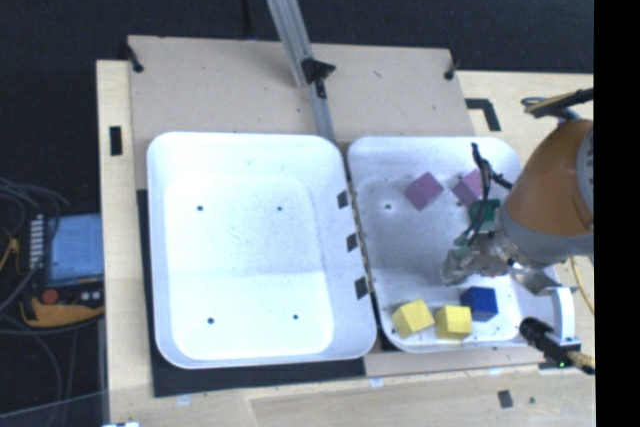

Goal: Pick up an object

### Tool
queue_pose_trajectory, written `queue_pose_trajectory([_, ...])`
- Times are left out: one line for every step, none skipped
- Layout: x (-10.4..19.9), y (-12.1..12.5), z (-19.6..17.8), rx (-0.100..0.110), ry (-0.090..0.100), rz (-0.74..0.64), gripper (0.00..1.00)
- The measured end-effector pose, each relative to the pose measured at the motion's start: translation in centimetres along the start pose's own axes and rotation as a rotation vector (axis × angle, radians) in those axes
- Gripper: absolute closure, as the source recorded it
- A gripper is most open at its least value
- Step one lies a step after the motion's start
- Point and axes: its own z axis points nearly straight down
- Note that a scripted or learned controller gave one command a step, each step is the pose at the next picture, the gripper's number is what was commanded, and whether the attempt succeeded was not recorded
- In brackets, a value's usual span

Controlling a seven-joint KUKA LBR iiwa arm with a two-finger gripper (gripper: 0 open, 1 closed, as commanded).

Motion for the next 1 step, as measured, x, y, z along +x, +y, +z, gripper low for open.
queue_pose_trajectory([0.35, -0.46, -5.88, -0.002, 0.000, -0.010, 1.00])
